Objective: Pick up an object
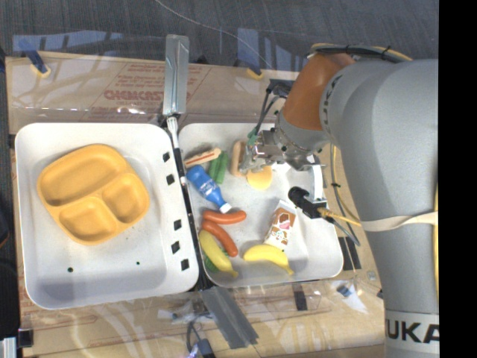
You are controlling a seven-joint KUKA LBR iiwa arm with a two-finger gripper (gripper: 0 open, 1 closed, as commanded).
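My gripper (257,157) hangs low over the upper middle of the right bin (250,200), its tip just above a small round yellow-orange piece (260,179). Whether it touches that piece is hidden by the wrist. A tan bun (236,157) stands just left of the gripper. Further left lie a hot dog (203,156), a green piece (218,168) and a blue bottle (206,187). Two red sausages (224,217) (220,238), two bananas (215,253) (268,256) and a small carton (281,228) fill the bin's front half.
The left bin (30,274) holds a yellow divided plate (93,192). A divider wall (177,200) separates the two bins. The grey arm (387,162) covers the right bin's right side. Bare bin floor shows between the bottle and the carton.
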